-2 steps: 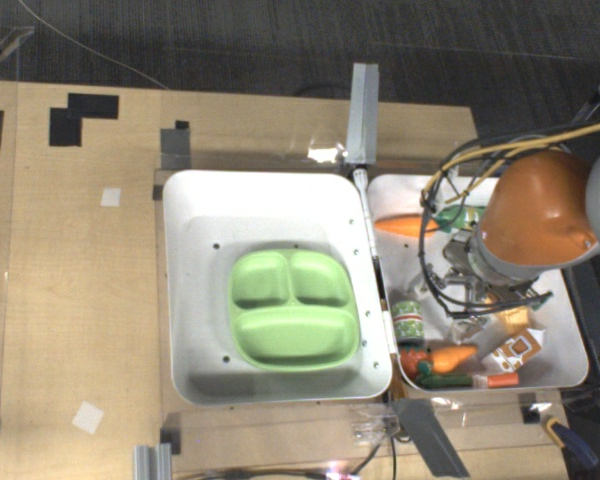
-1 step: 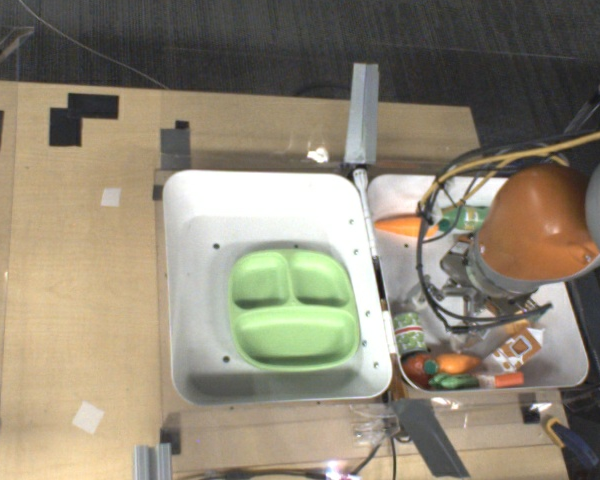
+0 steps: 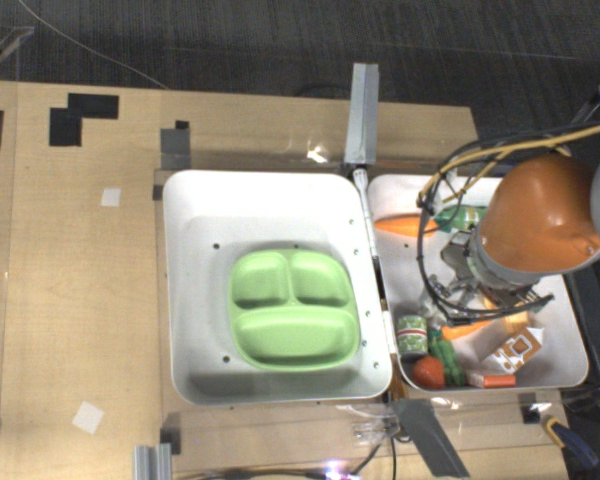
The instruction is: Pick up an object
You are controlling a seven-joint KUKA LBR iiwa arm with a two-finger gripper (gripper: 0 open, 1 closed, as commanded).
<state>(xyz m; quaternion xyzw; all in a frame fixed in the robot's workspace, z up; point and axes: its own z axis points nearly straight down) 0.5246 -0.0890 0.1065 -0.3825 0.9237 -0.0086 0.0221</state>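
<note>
The right bin (image 3: 578, 363) holds a loose clutter of small objects: a carrot-shaped orange piece (image 3: 398, 225) near its far left side, a small green-labelled can (image 3: 413, 334) by its left wall, a red round item (image 3: 429, 371) and a green item (image 3: 450, 360) at its near edge, and a white-and-orange carton (image 3: 513, 350) to their right. The hand (image 3: 485, 290) hangs low over this pile, under the orange wrist band (image 3: 540, 216); whether it is open or grips anything cannot be told. The left bin (image 3: 195, 268) holds a green divided tray (image 3: 293, 308). Both bins sit on the wooden worktop (image 3: 70, 298).
</note>
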